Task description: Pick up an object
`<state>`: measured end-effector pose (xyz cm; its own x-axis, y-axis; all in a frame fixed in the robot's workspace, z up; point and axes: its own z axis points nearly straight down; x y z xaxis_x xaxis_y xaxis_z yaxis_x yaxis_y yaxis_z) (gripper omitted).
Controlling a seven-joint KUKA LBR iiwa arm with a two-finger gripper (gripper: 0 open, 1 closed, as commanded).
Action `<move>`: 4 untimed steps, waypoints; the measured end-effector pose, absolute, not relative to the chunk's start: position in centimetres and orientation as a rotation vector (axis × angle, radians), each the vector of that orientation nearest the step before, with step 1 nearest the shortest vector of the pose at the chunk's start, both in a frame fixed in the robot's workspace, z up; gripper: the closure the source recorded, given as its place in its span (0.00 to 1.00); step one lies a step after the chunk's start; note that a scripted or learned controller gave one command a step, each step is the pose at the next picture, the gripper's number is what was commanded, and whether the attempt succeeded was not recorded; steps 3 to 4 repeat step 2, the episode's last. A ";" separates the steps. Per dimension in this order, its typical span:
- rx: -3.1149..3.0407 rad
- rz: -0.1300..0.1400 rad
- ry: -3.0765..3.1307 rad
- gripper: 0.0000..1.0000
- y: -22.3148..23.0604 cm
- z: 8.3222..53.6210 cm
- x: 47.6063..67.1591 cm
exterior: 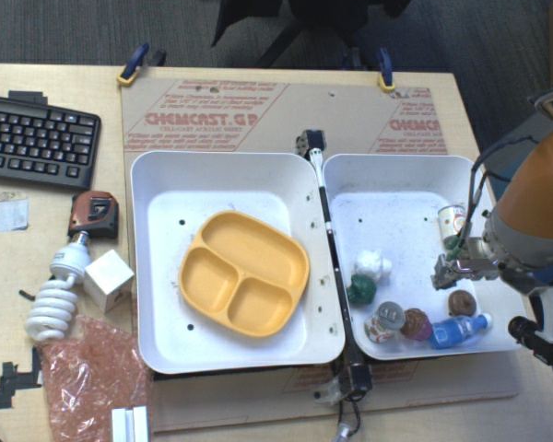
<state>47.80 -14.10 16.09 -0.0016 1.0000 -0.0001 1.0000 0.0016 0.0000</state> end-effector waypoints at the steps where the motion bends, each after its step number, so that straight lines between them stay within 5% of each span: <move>1: 2.220 0.000 2.219 1.00 -16.4 21.1 47.8; 2: 2.218 0.000 2.223 1.00 -14.4 17.5 47.8; 4: 2.218 0.000 2.223 1.00 -14.4 17.5 47.8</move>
